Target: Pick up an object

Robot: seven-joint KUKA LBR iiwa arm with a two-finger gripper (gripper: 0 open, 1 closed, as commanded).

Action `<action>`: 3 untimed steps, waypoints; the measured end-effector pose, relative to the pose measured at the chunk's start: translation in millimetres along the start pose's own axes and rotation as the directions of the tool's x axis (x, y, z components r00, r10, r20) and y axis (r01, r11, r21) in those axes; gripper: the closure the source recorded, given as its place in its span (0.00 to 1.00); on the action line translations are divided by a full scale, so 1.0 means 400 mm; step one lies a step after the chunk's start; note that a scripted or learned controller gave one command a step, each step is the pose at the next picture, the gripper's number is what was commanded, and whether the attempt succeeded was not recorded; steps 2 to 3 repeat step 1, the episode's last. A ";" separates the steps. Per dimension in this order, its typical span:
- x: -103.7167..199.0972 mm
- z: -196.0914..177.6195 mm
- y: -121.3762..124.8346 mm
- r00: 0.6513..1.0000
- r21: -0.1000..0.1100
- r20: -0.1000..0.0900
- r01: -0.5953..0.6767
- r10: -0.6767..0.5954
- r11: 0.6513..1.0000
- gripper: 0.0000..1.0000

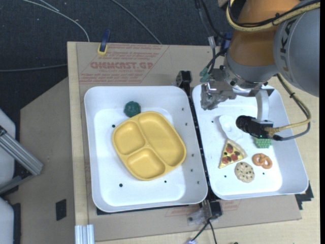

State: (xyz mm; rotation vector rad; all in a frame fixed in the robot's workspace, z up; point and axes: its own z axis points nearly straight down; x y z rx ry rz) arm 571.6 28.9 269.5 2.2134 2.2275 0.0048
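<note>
My gripper (211,99) hangs over the far left corner of the right bin (289,184), with nothing visibly held. Below it in that bin lie a white piece (226,125), a pizza slice (231,154), a cookie (245,172), a pretzel (262,160) and a small green piece (263,143). The left bin (96,136) holds a yellow divided plate (148,145), and a dark green lump (132,108) sits just beyond the plate's far edge.
The grey arm with its orange band (261,19) reaches in from the upper right above the right bin's far side. A raised divider (195,136) runs between the two bins. Brown cardboard (127,62) lies beyond the bins.
</note>
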 end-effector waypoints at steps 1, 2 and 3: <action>0.099 0.018 0.052 1.000 0.000 0.001 -0.002 0.002 1.000 1.00; 0.099 0.018 0.052 1.000 0.000 0.001 -0.002 0.002 1.000 1.00; 0.099 0.018 0.052 1.000 0.000 0.001 -0.002 0.002 1.000 1.00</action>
